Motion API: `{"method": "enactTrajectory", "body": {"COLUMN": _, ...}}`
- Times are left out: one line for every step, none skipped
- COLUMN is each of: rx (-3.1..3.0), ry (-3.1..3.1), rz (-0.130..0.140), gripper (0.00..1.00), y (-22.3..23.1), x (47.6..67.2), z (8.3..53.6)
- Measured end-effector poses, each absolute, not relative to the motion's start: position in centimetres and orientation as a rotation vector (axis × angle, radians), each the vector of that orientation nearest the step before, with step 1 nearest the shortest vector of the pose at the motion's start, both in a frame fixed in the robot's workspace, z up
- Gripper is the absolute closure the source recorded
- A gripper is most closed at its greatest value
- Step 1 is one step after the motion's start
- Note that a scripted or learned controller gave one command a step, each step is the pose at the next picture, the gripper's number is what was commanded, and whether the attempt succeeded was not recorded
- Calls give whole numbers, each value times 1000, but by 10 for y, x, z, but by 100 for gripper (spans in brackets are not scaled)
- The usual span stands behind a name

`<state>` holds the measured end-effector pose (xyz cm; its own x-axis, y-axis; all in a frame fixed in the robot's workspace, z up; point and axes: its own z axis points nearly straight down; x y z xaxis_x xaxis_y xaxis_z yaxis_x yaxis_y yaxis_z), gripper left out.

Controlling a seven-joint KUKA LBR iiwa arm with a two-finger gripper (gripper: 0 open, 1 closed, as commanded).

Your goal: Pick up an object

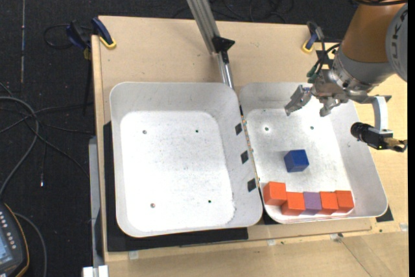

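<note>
While the claw (310, 104) is held spread and empty above the right bin (363, 165), a blue cube (296, 160) is seen below it.

- The arm (373, 29) reaches in from the right, its orange band above the grey wrist.
- The end effector (312, 104) points down-left over the far end of the right bin (369, 172), fingers spread apart, nothing between them.
</note>
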<state>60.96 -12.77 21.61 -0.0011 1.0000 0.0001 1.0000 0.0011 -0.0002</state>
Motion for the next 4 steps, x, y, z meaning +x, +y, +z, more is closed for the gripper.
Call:
{"method": "enactTrajectory", "body": {"rx": -2223, "ry": -2220, "rz": 3, "gripper": 0, "y": -147, "x": 595, "z": 92}}
{"method": "enactTrajectory", "body": {"rx": -2222, "ry": -2219, "rz": 1, "gripper": 0, "y": -121, "x": 541, "z": 96}}
{"method": "enactTrajectory", "body": {"rx": -2224, "ry": -2221, "rz": -3, "gripper": 100, "y": -122, "x": 543, "z": 106}}
{"method": "enactTrajectory", "body": {"rx": -2214, "ry": -2234, "rz": -11, "gripper": 100, "y": -45, "x": 540, "z": 199}}
